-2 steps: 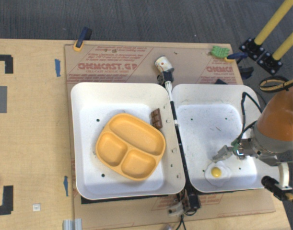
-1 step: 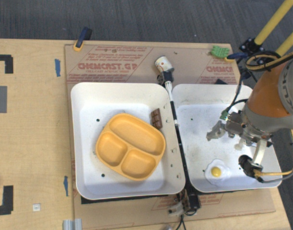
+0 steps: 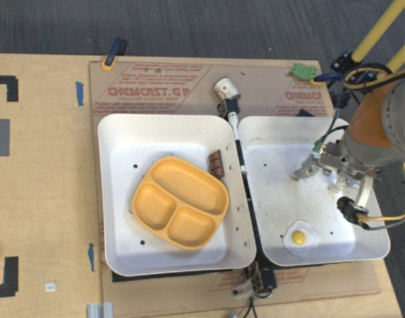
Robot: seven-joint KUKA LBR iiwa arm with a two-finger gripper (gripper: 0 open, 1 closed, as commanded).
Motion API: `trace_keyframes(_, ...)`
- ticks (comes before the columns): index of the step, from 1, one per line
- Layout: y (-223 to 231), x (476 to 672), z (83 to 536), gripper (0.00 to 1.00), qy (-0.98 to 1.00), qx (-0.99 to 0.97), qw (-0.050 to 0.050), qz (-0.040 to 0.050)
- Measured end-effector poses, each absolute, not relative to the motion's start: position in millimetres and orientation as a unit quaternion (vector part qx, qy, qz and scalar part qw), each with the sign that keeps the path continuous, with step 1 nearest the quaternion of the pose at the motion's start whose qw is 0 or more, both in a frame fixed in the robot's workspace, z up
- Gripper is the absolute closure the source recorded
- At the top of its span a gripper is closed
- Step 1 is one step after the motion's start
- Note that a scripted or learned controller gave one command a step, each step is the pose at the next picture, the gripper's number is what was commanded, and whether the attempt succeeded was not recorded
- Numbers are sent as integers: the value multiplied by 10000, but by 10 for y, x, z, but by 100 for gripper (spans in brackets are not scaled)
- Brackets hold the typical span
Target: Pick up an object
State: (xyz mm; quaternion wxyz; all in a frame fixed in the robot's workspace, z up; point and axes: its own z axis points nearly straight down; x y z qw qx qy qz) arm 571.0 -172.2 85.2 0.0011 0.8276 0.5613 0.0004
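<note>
The arm is reaching in from the right, its tool hanging over the far part of the right bin; whether it is released or clenched cannot be told from here. The closest candidate, a toy fried egg, is lying near the front of that bin, well apart from the tool. The left bin is holding a yellow divided plate and a small brown block. To do this well, I would be centring over the egg before descending straight down.
</note>
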Motion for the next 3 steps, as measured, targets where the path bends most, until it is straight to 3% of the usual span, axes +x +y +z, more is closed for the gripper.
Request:
trace_keyframes(1, -1863, 6021, 853, 0, 6778, 7352, -50, 41)
trace_keyframes(2, -1284, 5374, 851, 0, 5999, 8001, 3, 5)
trace_keyframes(3, -1723, 5946, 850, 0, 6488, 7610, 7, 3)
